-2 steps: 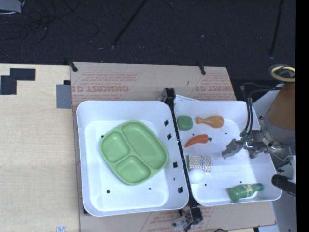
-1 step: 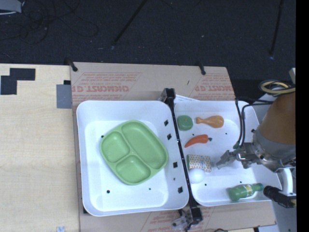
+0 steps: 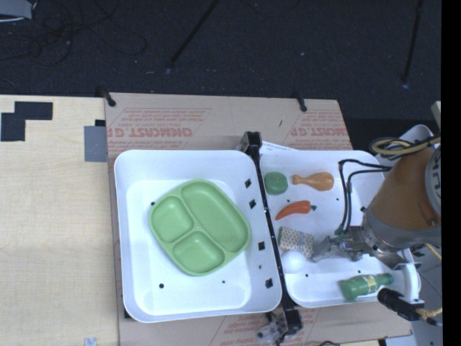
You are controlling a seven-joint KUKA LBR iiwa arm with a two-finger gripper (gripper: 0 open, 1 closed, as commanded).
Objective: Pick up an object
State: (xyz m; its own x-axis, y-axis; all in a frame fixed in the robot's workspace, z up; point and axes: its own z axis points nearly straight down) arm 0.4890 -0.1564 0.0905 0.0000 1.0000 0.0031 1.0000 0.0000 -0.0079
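The right bin (image 3: 320, 288) holds several small objects. At its back are a green round lid (image 3: 275, 183) and a tan drumstick (image 3: 314, 181). A red-orange chili pepper (image 3: 294, 209) lies in the middle. Below it sit a checkered brown piece (image 3: 295, 240) and a white ball (image 3: 293, 261), both near the divider. A green bottle (image 3: 364, 285) lies on its side at the front right. My gripper (image 3: 320, 250) is low in this bin, just right of the checkered piece and the white ball. I see nothing held in it.
A green three-compartment plate (image 3: 199, 225) lies in the left bin (image 3: 137, 265). A black divider (image 3: 263, 229) runs between the bins. Black cables (image 3: 349, 186) hang over the right bin's back right. The arm's orange band (image 3: 403, 193) covers the bin's right side.
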